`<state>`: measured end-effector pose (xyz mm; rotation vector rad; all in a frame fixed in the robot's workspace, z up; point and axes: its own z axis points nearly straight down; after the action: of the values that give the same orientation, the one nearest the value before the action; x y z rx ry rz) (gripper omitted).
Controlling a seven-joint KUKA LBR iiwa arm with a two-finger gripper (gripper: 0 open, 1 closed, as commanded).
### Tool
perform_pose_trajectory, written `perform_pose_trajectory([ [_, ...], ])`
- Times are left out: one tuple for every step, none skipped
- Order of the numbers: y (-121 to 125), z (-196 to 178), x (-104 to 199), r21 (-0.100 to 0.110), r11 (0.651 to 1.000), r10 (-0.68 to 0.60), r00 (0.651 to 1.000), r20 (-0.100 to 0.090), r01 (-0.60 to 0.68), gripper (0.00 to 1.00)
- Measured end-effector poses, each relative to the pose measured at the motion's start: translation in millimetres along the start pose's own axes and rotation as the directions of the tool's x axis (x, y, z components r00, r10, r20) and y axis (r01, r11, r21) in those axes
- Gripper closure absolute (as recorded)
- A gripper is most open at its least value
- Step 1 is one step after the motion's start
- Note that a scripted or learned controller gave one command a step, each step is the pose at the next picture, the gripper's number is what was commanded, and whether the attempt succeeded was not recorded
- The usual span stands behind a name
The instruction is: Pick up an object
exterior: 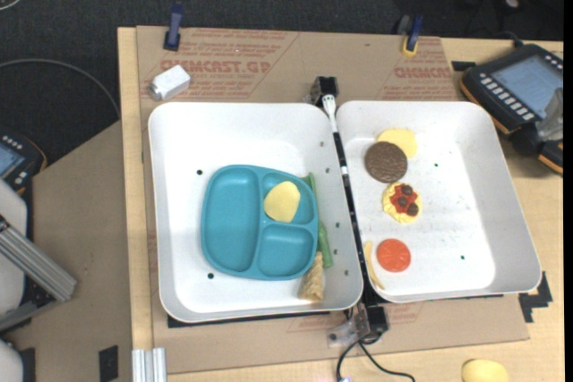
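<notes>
The left bin holds a blue divided tray. A yellow piece lies in the tray's upper right compartment. A thin green stick runs along the tray's right edge, and a tan chunk sits by its lower right corner. In the right bin, near the left side, a brown round disc overlaps a yellow disc. Below them lie a yellow piece with red and dark topping and an orange-red disc.
A small white block rests on the cardboard behind the left bin. Blue clamps hold the board's back edge. A handheld control pendant lies at the right. A yellow object sits at the bottom right.
</notes>
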<state>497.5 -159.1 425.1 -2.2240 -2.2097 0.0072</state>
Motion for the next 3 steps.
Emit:
perform_pose_trajectory([
  [39.8,-117.4,142.0,-0.025,0.999,-0.023,1.000,0.000,0.023,1.00],
  [18.3,-13.7,152.6,0.004,1.000,-0.008,1.000,0.001,0.008,1.00],
  [4.8,70.8,192.7,-0.001,1.000,-0.009,1.000,0.001,0.009,1.00],
])
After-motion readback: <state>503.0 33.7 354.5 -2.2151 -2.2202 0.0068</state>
